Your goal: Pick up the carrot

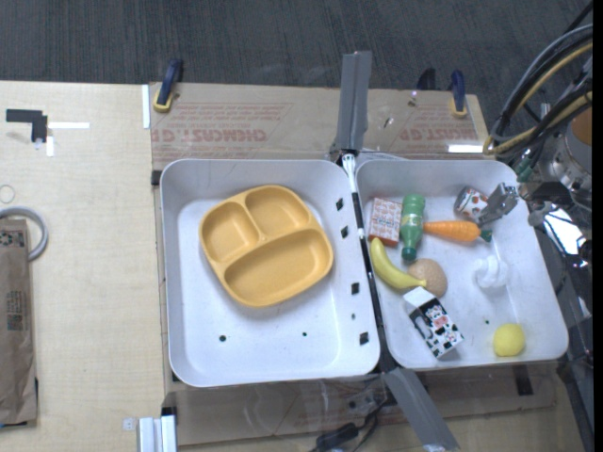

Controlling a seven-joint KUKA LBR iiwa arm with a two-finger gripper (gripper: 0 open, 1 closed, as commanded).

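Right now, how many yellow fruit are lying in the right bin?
2. The banana lies by the bin's left wall, beside the green bottle; the lemon sits near the front right corner. None looks hidden.

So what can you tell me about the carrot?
The carrot is a small orange toy, smooth like plastic, with a bit of green at its right end. It lies flat in the right bin, pointing left to right. Its left tip is beside the green bottle, close enough that I can't tell if they touch. The gripper is right at its green end, not visibly holding it.
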